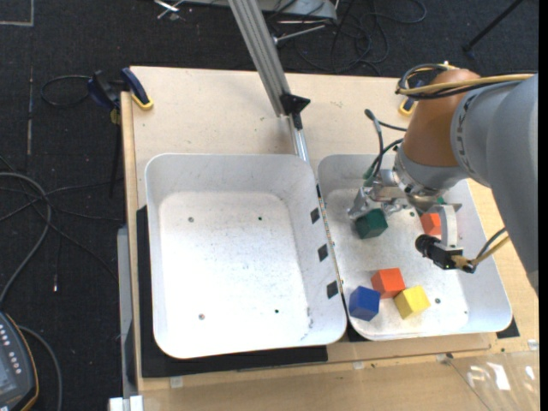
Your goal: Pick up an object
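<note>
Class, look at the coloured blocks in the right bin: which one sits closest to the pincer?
The dark green block. It lies right at the pincer, while the blue block, orange block and yellow block cluster near the bin's front edge.

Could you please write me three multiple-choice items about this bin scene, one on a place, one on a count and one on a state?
1. Where do the blocks lie?
A. right bin
B. left bin
C. bare bench

2. How many blocks form the cluster near the right bin's front edge?
A. one
B. three
C. five

3. Where is the green block relative to the gripper?
A. far away in the other bin
B. at the gripper's tip
C. outside both bins

Answers:
1 A: every block sits in the right bin.
2 B: blue block, orange block, yellow block.
3 B: the green block sits directly at the gripper.
</note>
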{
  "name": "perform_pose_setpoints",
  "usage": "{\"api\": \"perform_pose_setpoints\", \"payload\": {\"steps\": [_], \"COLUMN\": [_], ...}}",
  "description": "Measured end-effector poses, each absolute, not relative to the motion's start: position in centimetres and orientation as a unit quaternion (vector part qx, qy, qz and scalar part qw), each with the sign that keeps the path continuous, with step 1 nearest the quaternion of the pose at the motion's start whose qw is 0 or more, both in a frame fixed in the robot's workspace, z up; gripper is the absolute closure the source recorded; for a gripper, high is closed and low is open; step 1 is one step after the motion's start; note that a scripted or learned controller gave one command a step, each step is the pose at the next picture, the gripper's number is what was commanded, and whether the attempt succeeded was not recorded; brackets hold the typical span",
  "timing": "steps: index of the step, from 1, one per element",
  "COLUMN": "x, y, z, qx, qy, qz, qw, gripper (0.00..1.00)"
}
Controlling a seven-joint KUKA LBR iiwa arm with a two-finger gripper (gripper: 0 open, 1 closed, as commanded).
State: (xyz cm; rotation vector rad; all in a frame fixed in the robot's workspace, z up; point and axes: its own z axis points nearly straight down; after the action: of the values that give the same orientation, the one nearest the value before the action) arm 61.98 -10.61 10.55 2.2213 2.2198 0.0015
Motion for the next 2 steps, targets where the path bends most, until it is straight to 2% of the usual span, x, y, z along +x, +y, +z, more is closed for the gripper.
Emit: {"api": "perform_pose_setpoints", "payload": {"steps": [1,2], "x": [59.6,55.7], "y": [-5.2,-9.2], "z": [20.0,19.5], "qx": [0.705,0.709], "qy": [0.710,0.705], "qz": [0.0030,-0.0020], "qw": [0.002,-0.001], "gripper": [1.00,1.00]}}
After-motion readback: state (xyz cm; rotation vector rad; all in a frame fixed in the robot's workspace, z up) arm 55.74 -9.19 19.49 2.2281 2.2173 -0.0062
